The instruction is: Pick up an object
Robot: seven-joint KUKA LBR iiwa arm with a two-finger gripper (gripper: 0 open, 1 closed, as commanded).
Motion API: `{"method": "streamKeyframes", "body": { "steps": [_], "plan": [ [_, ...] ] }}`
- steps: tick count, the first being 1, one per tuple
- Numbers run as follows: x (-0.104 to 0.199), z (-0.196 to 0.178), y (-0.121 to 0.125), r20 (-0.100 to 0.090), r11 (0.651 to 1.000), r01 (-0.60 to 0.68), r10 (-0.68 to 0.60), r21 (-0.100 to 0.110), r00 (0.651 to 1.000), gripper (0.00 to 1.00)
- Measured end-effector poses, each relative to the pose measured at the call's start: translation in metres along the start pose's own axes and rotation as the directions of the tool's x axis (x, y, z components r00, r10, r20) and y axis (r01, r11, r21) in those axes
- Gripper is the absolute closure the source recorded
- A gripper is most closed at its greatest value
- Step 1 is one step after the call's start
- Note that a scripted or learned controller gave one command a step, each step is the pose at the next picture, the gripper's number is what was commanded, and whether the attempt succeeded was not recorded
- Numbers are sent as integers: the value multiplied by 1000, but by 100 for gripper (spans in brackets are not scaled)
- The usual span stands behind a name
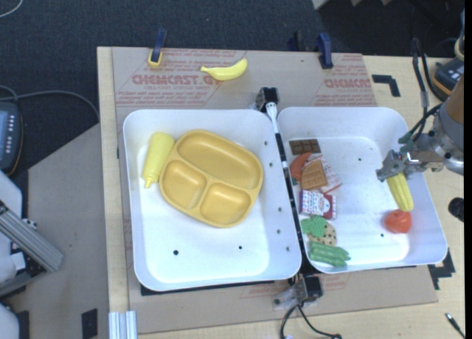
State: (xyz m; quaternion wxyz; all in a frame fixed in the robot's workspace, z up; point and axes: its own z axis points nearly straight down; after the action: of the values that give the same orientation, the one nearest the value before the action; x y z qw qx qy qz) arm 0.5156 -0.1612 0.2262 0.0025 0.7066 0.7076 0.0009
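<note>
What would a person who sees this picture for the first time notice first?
The big yellow divided tray in the left bin draws the eye first, with a yellow bottle lying at its left edge. In the right bin, small toy foods crowd the left wall, while the gripper sits over a yellow corn cob near a red tomato. A banana lies on the board behind the bins.

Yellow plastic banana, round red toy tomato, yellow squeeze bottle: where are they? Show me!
Yellow plastic banana [226, 70]: camera view, middle of its curve, on the board.
Round red toy tomato [397, 221]: camera view, its centre, right bin.
Yellow squeeze bottle [155, 156]: camera view, its body, left bin.
</note>
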Motion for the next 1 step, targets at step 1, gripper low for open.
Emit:
{"method": "streamKeyframes", "body": {
  "steps": [1],
  "plan": [
    [60,-6,1,-5,1000,5,-5,6,1000,100]
  ]
}}
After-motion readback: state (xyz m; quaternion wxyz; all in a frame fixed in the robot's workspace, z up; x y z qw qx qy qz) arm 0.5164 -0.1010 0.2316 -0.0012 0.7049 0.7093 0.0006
